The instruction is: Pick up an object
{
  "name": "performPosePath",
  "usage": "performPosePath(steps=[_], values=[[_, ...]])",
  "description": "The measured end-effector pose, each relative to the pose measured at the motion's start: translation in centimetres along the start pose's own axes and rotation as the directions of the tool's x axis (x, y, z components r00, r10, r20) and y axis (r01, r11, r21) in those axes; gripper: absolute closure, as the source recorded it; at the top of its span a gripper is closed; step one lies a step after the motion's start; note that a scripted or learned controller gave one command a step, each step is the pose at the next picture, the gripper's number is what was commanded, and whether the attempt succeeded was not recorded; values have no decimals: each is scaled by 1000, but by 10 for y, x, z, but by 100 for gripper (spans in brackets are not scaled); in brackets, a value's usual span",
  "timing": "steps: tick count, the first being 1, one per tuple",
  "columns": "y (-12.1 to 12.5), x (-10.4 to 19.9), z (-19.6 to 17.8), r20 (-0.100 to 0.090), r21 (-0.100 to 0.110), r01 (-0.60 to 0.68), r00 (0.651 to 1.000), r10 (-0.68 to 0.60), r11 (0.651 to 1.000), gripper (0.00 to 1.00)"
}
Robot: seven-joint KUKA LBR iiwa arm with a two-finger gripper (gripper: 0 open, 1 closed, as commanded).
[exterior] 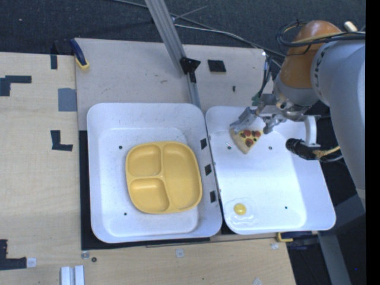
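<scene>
Hovering my gripper [256, 125] over the pizza slice [247, 139] at the far end of the right bin [309, 212], fingers spread astride it, I should settle lower and square before closing, keeping off the bin wall.

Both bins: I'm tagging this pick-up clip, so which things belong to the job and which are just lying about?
In the job:
- pincer, low at the far end of the right bin
- pizza slice toy right under it, in that bin

Lying about:
- fried egg toy at the right bin's near end
- yellow divided plate in the left bin
</scene>
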State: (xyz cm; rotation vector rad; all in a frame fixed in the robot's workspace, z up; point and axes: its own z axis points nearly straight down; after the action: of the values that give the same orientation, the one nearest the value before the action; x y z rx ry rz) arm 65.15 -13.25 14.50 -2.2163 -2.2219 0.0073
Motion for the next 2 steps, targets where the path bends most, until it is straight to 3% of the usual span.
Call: performPosePath(steps=[1, 2], values=[[6, 7, 48, 1, -5, 0, 1000, 0, 1000, 0], [9, 6, 55, 4, -9, 0, 1000, 0, 1000, 0]])
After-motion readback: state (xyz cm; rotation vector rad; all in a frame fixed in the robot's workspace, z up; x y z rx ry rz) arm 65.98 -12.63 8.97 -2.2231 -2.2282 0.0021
